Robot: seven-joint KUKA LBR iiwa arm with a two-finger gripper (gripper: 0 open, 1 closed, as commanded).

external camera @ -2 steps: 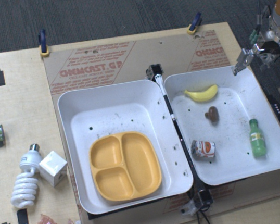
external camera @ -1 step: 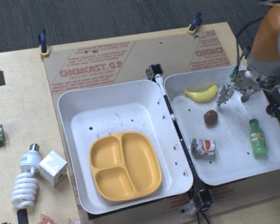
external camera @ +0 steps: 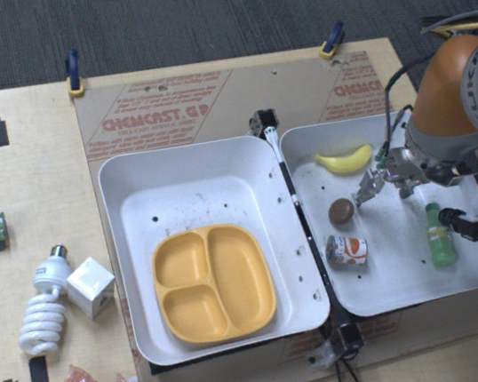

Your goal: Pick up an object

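- Over the right bin (external camera: pixel 469 279), toward its far-right part, the gripper (external camera: pixel 388 183) hangs with its 2 fingers spread and nothing between them.
- That bin carries 4 candidates: a banana (external camera: pixel 346 160) near the far edge, a small brown round object (external camera: pixel 341 211) toward the middle, a small red-and-white carton (external camera: pixel 348 251) lying nearer the front-left corner, and a green bottle (external camera: pixel 440 236) lying by the right edge.
- The left bin (external camera: pixel 131 248) holds a yellow divided plate (external camera: pixel 213 283), well apart from the arm.
- Judging by position, the brown round object and the banana are the nearest targets; the gripper's left fingertip sits just beside the brown object, and the banana lies just beyond toward the far edge.
- To do the grasp well, I would centre the open jaws over 1 thing before descending, so that a finger does not land on top of it.
- For the banana, closing across its narrow width, not along its curve, looks safer.
- The round object may roll when nudged, so a straight vertical descent matters.
- The bottle lies close under the wrist and beside a black cable (external camera: pixel 461 227), so that choice risks a snag.
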